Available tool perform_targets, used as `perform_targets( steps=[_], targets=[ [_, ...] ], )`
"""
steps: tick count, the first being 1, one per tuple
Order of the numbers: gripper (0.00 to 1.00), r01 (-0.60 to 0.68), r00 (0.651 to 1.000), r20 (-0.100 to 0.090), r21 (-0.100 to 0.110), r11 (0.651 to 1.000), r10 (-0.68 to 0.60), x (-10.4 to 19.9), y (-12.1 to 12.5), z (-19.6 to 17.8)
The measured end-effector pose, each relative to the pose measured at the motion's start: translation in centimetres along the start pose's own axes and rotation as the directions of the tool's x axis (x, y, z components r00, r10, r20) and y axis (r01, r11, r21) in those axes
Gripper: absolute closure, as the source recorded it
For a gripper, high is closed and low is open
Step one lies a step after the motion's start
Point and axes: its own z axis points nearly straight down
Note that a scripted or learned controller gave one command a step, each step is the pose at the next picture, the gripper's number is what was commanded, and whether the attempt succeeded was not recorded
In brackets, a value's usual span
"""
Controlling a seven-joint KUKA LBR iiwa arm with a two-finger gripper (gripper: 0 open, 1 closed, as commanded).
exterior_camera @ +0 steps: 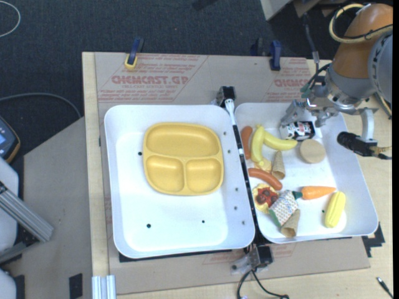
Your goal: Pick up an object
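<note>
My gripper [299, 127] hangs over the far part of the right bin [361, 185], just above the banana [269, 141] and the tan round disc [312, 151]. Its fingers point down near the banana's right end, and nothing shows clearly between them. In the same bin lie a hot dog [247, 141], a sausage [265, 178], a carrot [317, 192], a corn cob [335, 208], an ice-cream cone [277, 164] and a red-and-patterned cluster [278, 205].
The left bin [124, 185] holds a yellow three-compartment tray [183, 157]. A black divider clip [226, 94] sits between the bins at the far edge. The arm's orange band [366, 27] stands at the upper right.
</note>
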Motion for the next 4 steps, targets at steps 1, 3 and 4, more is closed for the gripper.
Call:
perform_targets(
  steps=[1,3,4],
  targets=[
    [0.00,-0.001,1.000,0.011,-0.015,1.000,0.002,-0.4,0.4,4.3],
    [1.00,-0.001,1.000,0.003,-0.013,1.000,0.001,-0.3,1.0,-1.8],
    [1.00,-0.001,1.000,0.004,-0.015,1.000,0.001,-0.4,0.7,-8.2]
  ],
)
